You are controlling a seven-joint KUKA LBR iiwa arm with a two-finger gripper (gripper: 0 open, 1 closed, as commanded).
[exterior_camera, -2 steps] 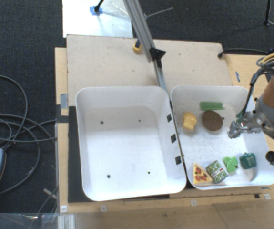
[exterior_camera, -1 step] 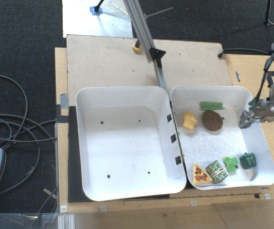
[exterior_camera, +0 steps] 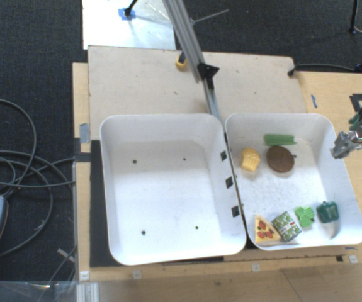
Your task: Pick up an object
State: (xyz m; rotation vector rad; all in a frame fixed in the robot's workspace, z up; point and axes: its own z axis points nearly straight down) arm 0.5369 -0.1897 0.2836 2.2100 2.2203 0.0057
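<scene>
Currently, two shallow white bins are sitting side by side on the bench point(exterior_camera: 136, 87): the left bin point(exterior_camera: 162, 128) and the right bin point(exterior_camera: 341, 168), which is holding seven small objects. Counted largest first, these are lying as one brown disc point(exterior_camera: 281, 159), one green bar point(exterior_camera: 279, 139) touching its far side, one yellow piece point(exterior_camera: 250, 160), one pizza slice point(exterior_camera: 265, 230), one green-and-white carton point(exterior_camera: 286, 225), one dark green piece point(exterior_camera: 327, 212) and one light green piece point(exterior_camera: 305, 216). The gripper point(exterior_camera: 343, 145) is hovering over the right bin's right rim, carrying nothing visible, and its open-or-closed state cannot be determined.
</scene>
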